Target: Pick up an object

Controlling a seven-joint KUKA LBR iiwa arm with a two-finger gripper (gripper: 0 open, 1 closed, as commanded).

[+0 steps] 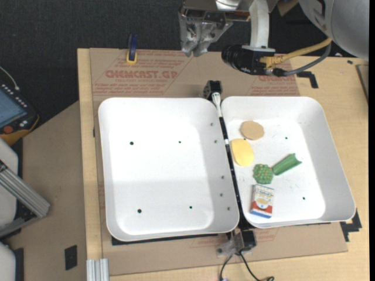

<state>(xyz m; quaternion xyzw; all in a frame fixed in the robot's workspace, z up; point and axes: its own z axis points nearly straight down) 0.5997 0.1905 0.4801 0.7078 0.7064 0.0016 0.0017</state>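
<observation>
Nearest you, the right bin [328, 157] holds a small carton [263, 201], broccoli piece [275, 168], yellow lump [242, 152] and tan disc [252, 130]. Your end effector [196, 43] hangs beyond the bins' far edge, left of them, holding nothing, spread uncertain.

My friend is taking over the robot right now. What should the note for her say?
Gripper: up above the far edge of the bench, behind the bins, with nothing between its fingers. I cannot tell if they are open or shut.
Things: all four lie in the right bin. A tan round cookie is farthest back, a yellow lemon-like piece sits just in front of it, a green broccoli toy is in the middle, and a small red and white carton is nearest the front.
Done: nothing picked up yet.
Left: bring the gripper down over one thing, grip it and lift it.
</observation>
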